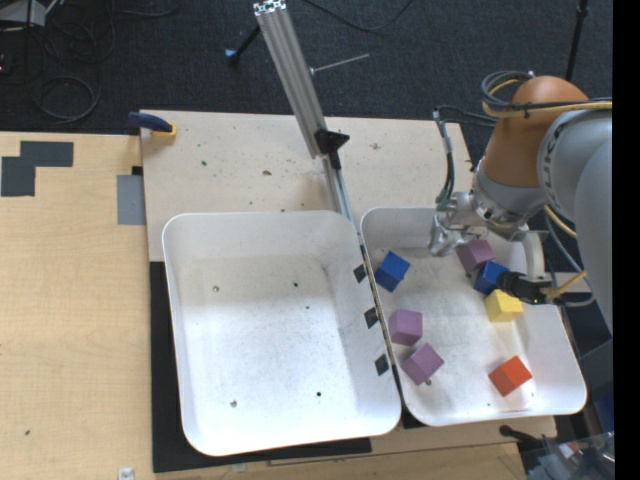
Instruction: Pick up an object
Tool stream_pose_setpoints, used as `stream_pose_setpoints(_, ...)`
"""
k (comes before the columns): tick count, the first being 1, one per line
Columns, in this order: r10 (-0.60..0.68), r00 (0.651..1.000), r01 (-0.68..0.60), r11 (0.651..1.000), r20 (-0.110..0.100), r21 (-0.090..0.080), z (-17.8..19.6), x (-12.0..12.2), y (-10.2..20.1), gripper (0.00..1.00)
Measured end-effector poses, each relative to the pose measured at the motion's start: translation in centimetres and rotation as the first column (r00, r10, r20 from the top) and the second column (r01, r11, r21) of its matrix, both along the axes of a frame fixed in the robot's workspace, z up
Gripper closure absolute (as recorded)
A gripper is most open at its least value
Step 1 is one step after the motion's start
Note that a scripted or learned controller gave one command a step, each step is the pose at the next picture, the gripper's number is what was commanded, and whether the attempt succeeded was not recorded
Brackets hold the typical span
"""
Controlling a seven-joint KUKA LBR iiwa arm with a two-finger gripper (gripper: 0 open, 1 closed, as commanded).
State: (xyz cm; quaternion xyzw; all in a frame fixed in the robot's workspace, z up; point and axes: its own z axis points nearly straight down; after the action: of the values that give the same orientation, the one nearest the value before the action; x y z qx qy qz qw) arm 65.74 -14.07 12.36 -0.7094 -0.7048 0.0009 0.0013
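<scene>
Hovering low in the right bin, the hand sits near the back wall, just left of a purple block. Can't tell if it's open or closed; the metal tip is small and blurred, and nothing shows gripped in it.

Camera view, right bin: the purple block by the hand touches a dark blue block, with a yellow block just below that. These three are bunched up against the arm. Blue block sits alone near the divider. Two more purple blocks and lie mid-bin, close together. Orange block is alone at the front right. Left bin has only specks on its floor.

Risks, judged from this: the nearest block is jammed against its neighbours, so a close there could catch two, or just shove the cluster aside and come up with nothing. The hand is offset left of the block, so a straight drop likely hits bare bin floor. It's also close to the back wall, so a clip on the rim is possible. The lone blue or orange block looks like the cleaner pick.
</scene>
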Motion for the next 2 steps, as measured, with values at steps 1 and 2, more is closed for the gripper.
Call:
stream_pose_setpoints(1, 0.0, 1.0, 0.0, 1.0, 0.006, -0.001, 4.3, -0.2, 0.1, 1.0)
stream_pose_setpoints(2, 0.007, 1.0, -0.007, 1.0, 0.007, -0.001, 9.0, 0.6, 0.3, 1.0)
